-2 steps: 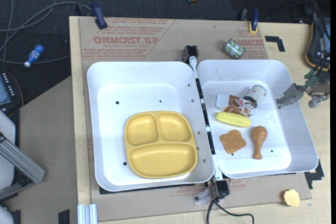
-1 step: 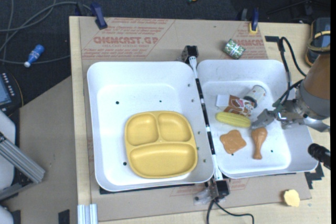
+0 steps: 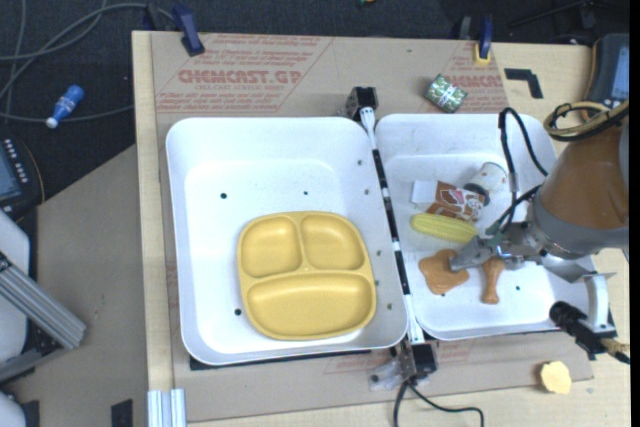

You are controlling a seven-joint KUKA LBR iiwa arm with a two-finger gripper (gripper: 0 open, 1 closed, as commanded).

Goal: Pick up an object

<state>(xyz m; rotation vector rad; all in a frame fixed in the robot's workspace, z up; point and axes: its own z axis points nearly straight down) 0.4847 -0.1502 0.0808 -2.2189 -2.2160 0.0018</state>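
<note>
The right bin [image 3: 470, 320] holds several small items: a yellow corn cob [image 3: 442, 228], a red and white packet [image 3: 458, 201], a white cup lying on its side [image 3: 489, 179], a flat brown piece [image 3: 443, 272] and a brown drumstick-shaped piece [image 3: 491, 281]. My gripper [image 3: 480, 255] is low in that bin, between the corn cob and the brown pieces. The arm [image 3: 585, 205] reaches in from the right.
The left bin [image 3: 200, 215] holds a yellow divided tray [image 3: 304, 273]. A small green can [image 3: 446, 93] lies on the cardboard behind the right bin. A yellow lump [image 3: 555, 377] sits at the bench's front right. Cables [image 3: 515, 150] loop over the right bin.
</note>
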